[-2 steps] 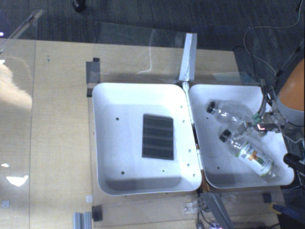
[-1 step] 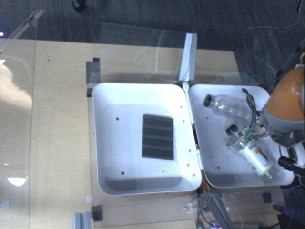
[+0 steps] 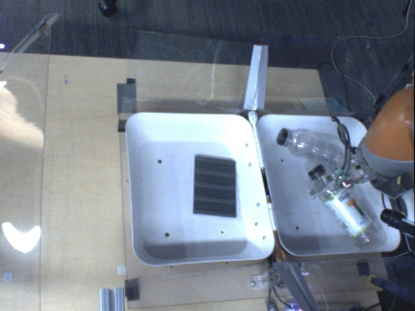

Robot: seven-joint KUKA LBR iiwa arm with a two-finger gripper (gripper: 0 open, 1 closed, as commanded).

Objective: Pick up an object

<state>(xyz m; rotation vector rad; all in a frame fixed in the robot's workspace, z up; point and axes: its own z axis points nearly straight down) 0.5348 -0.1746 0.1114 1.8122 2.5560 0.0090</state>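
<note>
Bins number two, both shallow and white, set side by side on the pale wooden worktop (image 3: 78, 193). The left bin (image 3: 155, 238) holds one thing: a dark grey rectangular pad with ridges (image 3: 215, 185), lying flat near the middle of its floor. The right bin (image 3: 285, 232) holds two clear plastic bottles. One clear bottle (image 3: 308, 144) lies on its side towards the far left of that bin, its dark cap end pointing left. The second bottle (image 3: 349, 214), with a greenish label, lies on its side nearer the front right corner, slanting down to the right.

One arm (image 3: 392, 131) reaches in from the right, its orange band rounded and large above a grey wrist. Its gripper (image 3: 331, 181) hangs low over the right bin, between the two bottles and just beside the upper end of the labelled one. Whether the jaws are released or clenched I cannot tell, since the tips blur into the clear plastic and the cables around them. Nothing is plainly seen between them.

One grey upright strip (image 3: 257, 76) stands behind the seam where the bins meet.
</note>
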